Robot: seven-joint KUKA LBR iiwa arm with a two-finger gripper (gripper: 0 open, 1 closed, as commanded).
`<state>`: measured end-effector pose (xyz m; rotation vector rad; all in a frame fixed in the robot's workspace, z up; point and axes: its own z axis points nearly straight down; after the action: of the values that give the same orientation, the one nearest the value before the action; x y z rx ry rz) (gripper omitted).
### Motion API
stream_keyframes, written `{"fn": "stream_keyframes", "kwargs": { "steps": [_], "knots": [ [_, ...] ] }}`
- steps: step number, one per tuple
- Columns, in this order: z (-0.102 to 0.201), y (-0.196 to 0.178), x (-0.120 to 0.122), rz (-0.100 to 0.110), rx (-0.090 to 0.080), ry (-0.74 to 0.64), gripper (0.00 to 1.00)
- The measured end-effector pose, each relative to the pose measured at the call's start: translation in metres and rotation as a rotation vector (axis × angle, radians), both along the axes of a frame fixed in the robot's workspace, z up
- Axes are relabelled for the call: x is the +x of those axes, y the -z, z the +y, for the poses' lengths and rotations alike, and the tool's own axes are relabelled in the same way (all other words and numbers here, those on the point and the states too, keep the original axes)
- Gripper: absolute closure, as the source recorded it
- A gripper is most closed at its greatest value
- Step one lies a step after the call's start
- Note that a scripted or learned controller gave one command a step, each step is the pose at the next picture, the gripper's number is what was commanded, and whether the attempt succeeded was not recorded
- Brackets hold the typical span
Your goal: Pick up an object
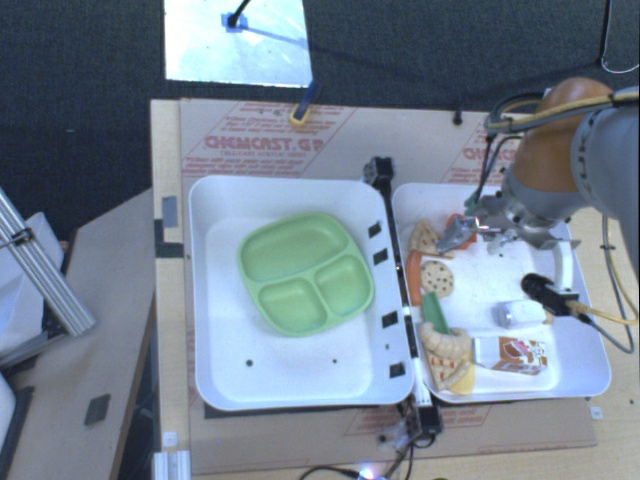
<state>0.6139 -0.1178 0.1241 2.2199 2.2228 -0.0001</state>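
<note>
Gripper (457, 232) low in right bin (580, 368) over waffle (425, 236), finger opening can't be judged and nothing seen held; cookie (436, 278) and carrot (413, 273) crowd close, so a grasp may slip or snag two.

Lighting is bright and even, from overhead. The two white bins (300, 193) are nearly washed out, with soft shadows along their inner walls. A reflective square panel (237, 28) on the dark floor glares pale blue. Focus is moderately soft throughout, fine detail smeared.
</note>
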Motion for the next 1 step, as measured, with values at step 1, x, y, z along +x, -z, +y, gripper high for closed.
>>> {"fn": "stream_keyframes", "kwargs": {
  "steps": [1],
  "knots": [
    [0.0004, 0.0401, 0.0011, -0.002, 0.0, 0.001, 0.0]
  ]
}}
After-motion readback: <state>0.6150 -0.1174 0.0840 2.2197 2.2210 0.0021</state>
